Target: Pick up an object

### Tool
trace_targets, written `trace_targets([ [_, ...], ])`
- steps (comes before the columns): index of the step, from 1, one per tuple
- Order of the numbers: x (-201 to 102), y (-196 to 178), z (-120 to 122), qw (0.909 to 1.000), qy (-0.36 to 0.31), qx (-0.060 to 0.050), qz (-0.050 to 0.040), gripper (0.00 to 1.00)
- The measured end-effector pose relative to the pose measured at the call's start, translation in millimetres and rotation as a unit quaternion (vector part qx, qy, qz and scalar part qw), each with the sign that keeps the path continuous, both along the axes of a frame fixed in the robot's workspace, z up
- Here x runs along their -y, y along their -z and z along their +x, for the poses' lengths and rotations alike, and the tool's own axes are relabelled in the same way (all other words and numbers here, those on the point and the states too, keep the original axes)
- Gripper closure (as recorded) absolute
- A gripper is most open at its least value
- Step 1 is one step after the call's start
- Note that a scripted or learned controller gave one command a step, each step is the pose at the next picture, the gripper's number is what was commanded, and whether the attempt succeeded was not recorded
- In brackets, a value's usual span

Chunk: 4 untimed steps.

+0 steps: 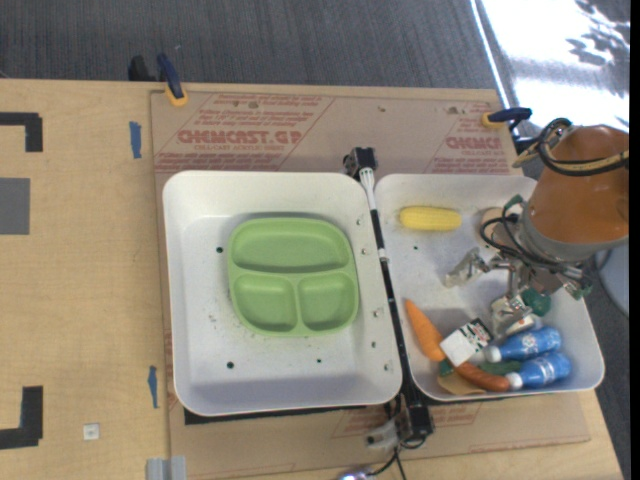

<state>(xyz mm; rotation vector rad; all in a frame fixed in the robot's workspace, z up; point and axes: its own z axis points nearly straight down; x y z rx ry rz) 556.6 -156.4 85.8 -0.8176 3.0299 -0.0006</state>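
End effector (517, 303) is seen low in the right bin (592, 368); grip state cannot be told. Blue bottles (530, 356) lie just below it, carrot (423, 329) to its left, yellow corn (430, 218) above-left.

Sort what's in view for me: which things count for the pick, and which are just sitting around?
For the pick:
tool, above the right bin
yellow corn
carrot
two blue bottles

Lying about:
left bin with the green divided plate
cardboard sheet with its clamps
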Motion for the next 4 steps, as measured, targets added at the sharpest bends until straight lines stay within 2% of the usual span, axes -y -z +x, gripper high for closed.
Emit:
trace_targets([
  [1,7.1,-0.5,87.4,0.9987,0.049,-0.012,0.0016,0.00],
  [2,61.9,-25.2,19.8,0.9996,0.028,0.000,-0.0006,0.00],
  [3,-17.6,-0.4,-46.8,0.9991,0.042,0.000,0.0015,0.00],
  [4,-35.5,-26.7,40.8,0.9986,-0.053,0.002,0.0002,0.00],
])
